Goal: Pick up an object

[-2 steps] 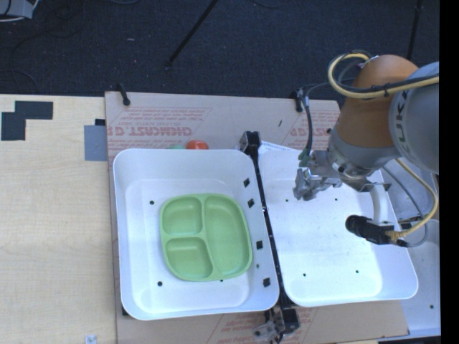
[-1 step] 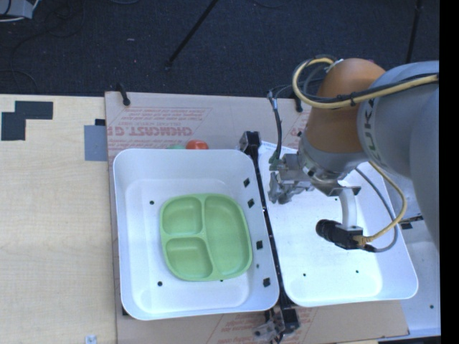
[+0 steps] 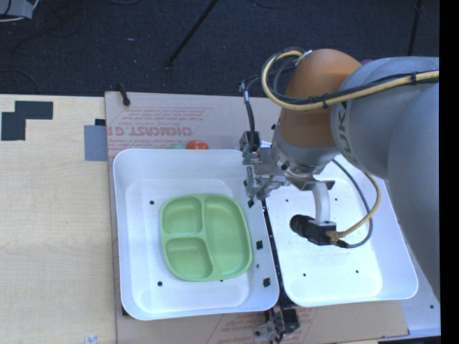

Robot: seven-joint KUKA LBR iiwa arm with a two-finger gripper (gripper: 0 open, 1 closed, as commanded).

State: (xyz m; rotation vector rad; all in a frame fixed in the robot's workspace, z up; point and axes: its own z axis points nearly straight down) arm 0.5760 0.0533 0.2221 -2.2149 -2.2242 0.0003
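Note:
A light green plate [image 3: 206, 236] with three compartments lies flat in the left bin [image 3: 136, 264]. A small orange-red object [image 3: 196, 145] peeks over that bin's back rim, with a bit of green beside it. My gripper [image 3: 252, 185] hangs over the divide between the two bins, just off the plate's upper right corner. It is dark and cluttered with cabling. I see nothing held in it.
The arm's orange wrist band [image 3: 315, 99] and grey body cover the back of the right bin [image 3: 358, 278]. A black cable fitting [image 3: 313, 229] hangs over that bin's floor. A cardboard sheet [image 3: 165, 126] lies behind the bins, and a wooden bench [image 3: 50, 228] extends left.

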